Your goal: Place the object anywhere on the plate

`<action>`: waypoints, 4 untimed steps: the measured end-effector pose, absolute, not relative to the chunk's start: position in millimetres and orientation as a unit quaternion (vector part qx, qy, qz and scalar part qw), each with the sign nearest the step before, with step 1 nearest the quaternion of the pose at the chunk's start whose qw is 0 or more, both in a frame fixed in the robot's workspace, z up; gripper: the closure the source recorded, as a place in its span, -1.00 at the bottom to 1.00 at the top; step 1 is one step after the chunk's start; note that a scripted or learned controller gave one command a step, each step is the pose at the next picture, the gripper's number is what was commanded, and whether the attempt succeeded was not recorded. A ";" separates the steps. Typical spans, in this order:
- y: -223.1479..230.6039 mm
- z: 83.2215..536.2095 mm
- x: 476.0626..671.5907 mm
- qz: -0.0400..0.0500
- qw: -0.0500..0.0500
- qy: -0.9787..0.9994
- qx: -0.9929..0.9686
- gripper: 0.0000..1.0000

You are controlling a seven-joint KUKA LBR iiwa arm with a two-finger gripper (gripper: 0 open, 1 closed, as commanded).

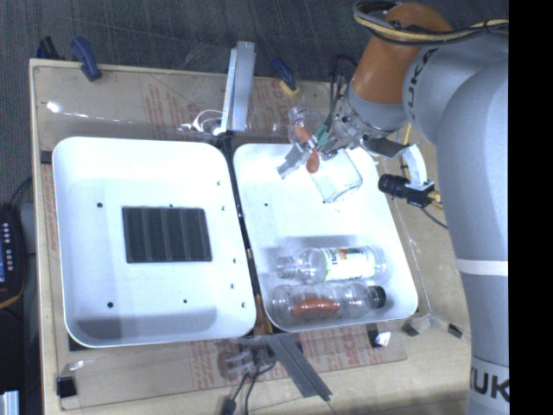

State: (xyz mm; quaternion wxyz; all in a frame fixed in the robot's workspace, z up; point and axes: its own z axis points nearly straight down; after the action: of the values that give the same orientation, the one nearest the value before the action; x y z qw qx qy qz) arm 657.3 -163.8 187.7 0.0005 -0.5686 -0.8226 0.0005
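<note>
The plate [167, 234] is a dark ribbed rectangle lying flat in the middle of the left white bin [78, 171]. My gripper [304, 156] hangs over the far part of the right bin [259, 232], close to its back wall. A clear, boxy plastic piece [340, 180] sits just right of and below the gripper, with a small orange-red bit [313, 163] at its edge. Whether the gripper touches that piece is unclear. Two clear plastic bottles lie on their sides at the near end of the right bin: one with a white label [333, 264], one with a reddish label [324, 302].
A metal bar [238, 85] stands at the back between the two bins. Blue clamps [86, 57] hold the bench's back edge. The arm's grey body [467, 145] covers the right side, with a black fitting [402, 188] sticking out over the right bin's rim.
</note>
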 end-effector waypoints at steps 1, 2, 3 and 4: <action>-100.3 301.4 650.0 0.000 0.000 -0.811 -0.585 1.00; -64.6 271.5 628.5 0.002 0.002 -0.839 -0.544 1.00; -34.0 244.5 604.1 0.002 0.002 -0.899 -0.439 1.00; 2.6 298.3 562.2 0.001 0.000 -0.938 -0.347 1.00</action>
State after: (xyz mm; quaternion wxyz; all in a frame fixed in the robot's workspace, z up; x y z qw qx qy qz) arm 562.2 2.6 298.3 -0.0001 -0.3469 -0.9379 0.0007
